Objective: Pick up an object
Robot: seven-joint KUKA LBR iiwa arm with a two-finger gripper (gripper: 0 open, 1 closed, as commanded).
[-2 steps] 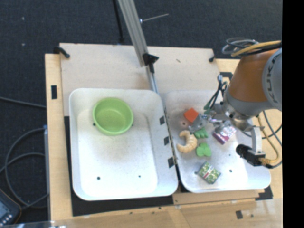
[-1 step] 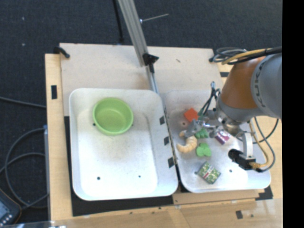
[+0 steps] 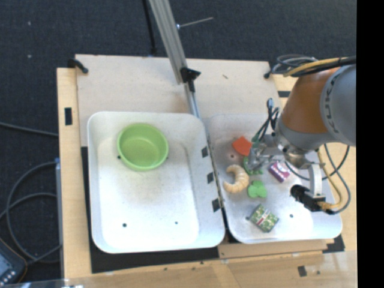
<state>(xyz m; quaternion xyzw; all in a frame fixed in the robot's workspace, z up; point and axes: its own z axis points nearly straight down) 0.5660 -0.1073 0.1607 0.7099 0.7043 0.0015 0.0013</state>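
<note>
The right bin (image 3: 312, 224) holds several small objects. An orange-red piece (image 3: 242, 145) lies toward its back left, a tan croissant-shaped toy (image 3: 236, 179) sits near the left wall, a bright green piece (image 3: 257, 190) lies beside it, a green and red patterned packet (image 3: 263, 218) rests toward the front, and a pink and white item (image 3: 278, 171) lies under the wrist. My gripper (image 3: 255, 162) hangs low over the bin between the orange-red piece and the croissant, with something green right at its tip.
The left bin (image 3: 150, 215) bears a light green bowl (image 3: 143, 147) at its back left. A metal pole (image 3: 171, 35) slants up from between the bins. Black cables (image 3: 321, 200) loop beside the wrist at the right bin's right side.
</note>
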